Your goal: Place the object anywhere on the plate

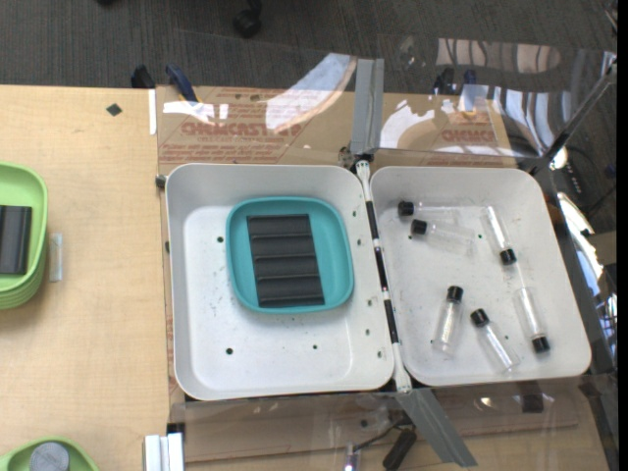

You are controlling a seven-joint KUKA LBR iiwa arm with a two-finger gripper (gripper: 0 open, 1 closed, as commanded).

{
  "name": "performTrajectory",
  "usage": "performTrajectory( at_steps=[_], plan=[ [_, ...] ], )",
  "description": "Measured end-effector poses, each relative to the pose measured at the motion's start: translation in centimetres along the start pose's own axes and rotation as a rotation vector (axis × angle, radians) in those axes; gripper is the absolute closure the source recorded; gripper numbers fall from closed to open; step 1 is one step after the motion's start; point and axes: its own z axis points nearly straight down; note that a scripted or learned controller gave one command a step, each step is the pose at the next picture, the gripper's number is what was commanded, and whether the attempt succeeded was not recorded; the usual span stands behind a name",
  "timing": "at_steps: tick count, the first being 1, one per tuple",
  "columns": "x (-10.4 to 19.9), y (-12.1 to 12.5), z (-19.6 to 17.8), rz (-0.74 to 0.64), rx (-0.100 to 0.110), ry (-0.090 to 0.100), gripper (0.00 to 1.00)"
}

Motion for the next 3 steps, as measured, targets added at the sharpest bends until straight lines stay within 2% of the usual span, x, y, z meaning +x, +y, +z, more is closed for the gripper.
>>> performTrajectory(
  at_steps=[3],
  plan=[
    [0.24, 0.12, 0.02, 0.014, 0.001, 0.0, 0.0]
  ],
)
